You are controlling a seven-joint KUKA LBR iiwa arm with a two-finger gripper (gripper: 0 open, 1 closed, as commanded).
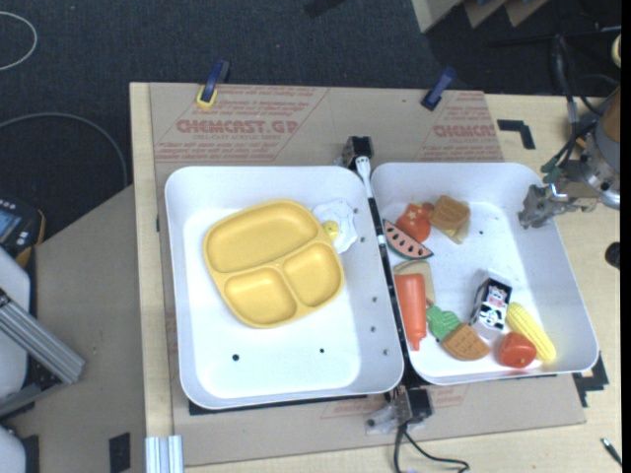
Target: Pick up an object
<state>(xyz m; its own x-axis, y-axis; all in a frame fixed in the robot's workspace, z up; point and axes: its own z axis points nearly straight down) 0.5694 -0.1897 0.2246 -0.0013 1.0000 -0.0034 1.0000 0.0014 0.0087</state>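
left bin (pixel 187 264): yellow divided plate (pixel 273 262), fried-egg toy (pixel 333 223) at its upper right | right bin (pixel 567 264): watermelon slice (pixel 406 241), carrot (pixel 412 306), corn cob (pixel 530 331), tomato (pixel 516 351), milk carton (pixel 491 304) | gripper (pixel 537 210): over right bin's far-right rim, nothing visibly held, state unclear, arm cut off by frame edge

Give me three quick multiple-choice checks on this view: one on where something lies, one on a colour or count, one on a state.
1. Where does the yellow divided plate lie?
A. left bin
B. right bin
C. on the bench outside the bins

2. How many compartments does the plate have?
A. two
B. three
C. four

3. Where is the gripper now?
A. over the plate
B. at the right bin's far right rim, with no toy between its fingers
C. lifting the toy carrot

Answers:
1 A, the plate sits inside the left bin.
2 B, one large section and two smaller ones.
3 B, it hangs by the rim, away from the toys.
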